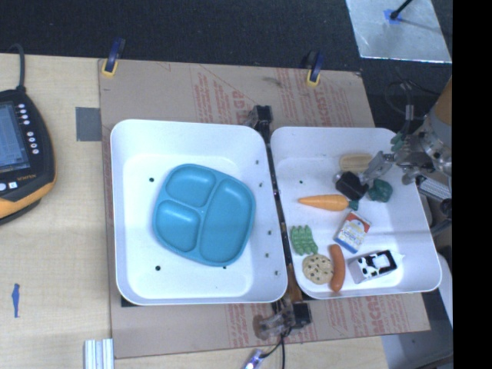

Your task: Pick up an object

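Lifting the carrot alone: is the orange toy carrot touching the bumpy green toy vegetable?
Apart. The camera view shows white bin floor between the orange toy carrot and the bumpy green toy vegetable.

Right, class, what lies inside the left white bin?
One blue three-compartment plate lies on the left bin's floor, near the middle. Small dark spots dot the floor around it. Whatever is beneath the plate is covered.

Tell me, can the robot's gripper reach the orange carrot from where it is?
Probably yes. The carrot lies flat in the right bin with nothing on top of it. The gripper hangs over that same bin, just up and to the right of the carrot in the camera view.
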